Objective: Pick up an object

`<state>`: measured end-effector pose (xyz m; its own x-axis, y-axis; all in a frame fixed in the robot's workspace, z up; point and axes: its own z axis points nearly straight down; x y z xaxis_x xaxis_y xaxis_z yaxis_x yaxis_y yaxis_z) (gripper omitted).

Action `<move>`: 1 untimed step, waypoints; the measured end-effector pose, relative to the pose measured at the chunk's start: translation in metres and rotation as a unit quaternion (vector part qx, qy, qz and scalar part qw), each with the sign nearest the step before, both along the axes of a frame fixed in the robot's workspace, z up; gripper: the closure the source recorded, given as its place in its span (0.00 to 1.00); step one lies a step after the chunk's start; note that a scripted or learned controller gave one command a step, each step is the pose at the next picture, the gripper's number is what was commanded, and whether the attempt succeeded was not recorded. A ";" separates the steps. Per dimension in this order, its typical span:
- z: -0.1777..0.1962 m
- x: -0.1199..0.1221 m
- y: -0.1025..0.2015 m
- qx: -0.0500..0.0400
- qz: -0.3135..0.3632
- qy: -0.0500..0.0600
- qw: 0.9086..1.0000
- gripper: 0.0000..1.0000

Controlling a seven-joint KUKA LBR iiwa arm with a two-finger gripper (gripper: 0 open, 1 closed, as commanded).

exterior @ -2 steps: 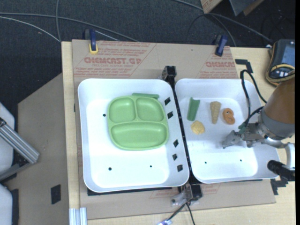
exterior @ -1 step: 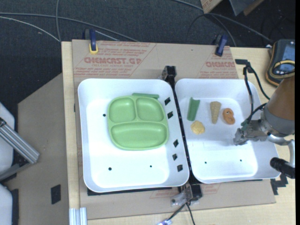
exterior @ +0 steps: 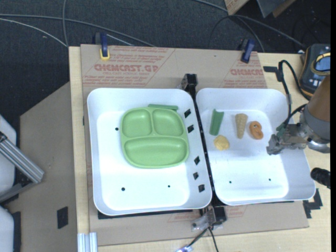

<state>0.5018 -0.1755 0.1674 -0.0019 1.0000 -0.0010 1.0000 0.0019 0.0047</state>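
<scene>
In the right bin (exterior: 252, 185) lie a green stick-shaped piece (exterior: 217, 122), a tan cone-like piece (exterior: 241, 125), a small orange piece (exterior: 256, 130) and a yellow lump (exterior: 222, 142). My gripper (exterior: 278, 143) hangs at the bin's right side, a little to the right of and below the orange piece, apart from all of them. Nothing shows between its fingers.
The left bin (exterior: 105, 182) holds a green divided plate (exterior: 155, 137). A black clip strip runs between the two bins. Cables lie on the dark floor behind the bench, and a yellow-blue device (exterior: 316, 70) sits at the far right.
</scene>
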 end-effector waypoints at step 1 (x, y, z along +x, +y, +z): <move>0.064 0.001 -0.001 -0.001 0.000 -0.001 1.000 1.00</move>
<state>0.5031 -0.1769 0.2317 -0.0018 1.0000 -0.0022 1.0000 0.0019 0.0067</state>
